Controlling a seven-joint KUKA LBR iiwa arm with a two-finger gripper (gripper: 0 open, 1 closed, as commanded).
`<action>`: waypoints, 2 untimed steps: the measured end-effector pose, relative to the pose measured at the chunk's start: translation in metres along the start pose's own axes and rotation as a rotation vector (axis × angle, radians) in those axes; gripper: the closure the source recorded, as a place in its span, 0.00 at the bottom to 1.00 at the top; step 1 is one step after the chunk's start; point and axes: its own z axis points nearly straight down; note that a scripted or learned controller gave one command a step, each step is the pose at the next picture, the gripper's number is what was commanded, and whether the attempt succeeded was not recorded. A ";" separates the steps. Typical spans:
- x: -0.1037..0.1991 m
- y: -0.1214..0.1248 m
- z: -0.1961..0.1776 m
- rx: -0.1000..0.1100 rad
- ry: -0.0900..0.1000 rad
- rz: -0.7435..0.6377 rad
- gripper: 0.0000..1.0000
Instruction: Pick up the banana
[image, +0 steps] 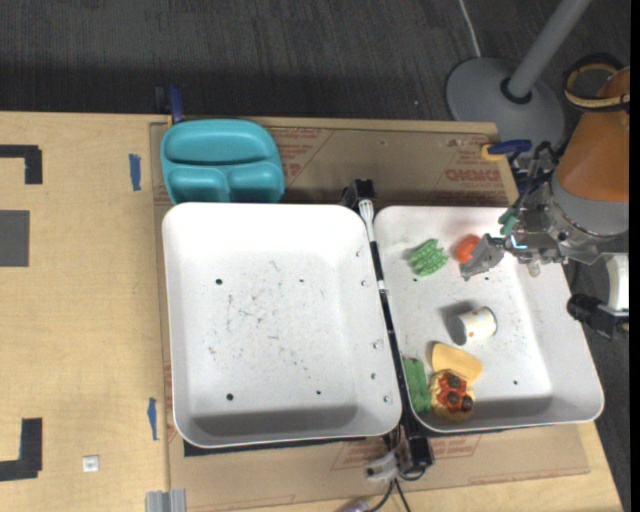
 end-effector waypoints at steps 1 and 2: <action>0.095 -0.036 0.041 0.002 0.001 -0.267 0.00; 0.146 -0.082 0.032 0.002 0.000 -0.349 0.00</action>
